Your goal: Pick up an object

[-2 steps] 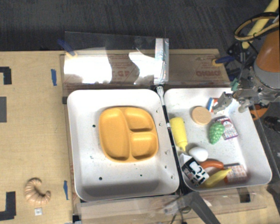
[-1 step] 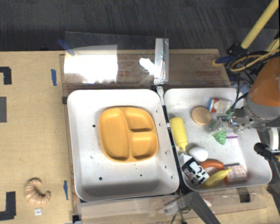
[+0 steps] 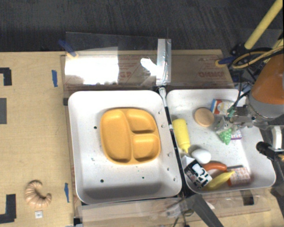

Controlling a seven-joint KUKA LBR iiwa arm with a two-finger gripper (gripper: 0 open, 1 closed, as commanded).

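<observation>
The tool hangs over the right bin; whether it is wide or narrow I cannot tell. Just beneath it lies a green item, a tan round disc beside it, and a yellow cylinder farther left.

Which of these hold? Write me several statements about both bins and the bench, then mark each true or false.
1. The yellow divided plate lies in the left bin. True.
2. The yellow bottle lies in the left bin. False: it lies in the right bin, along its left wall.
3. A croissant lies on the bench, outside both bins. True.
4. The white egg sits on the divided plate. False: it is in the right bin.
</observation>
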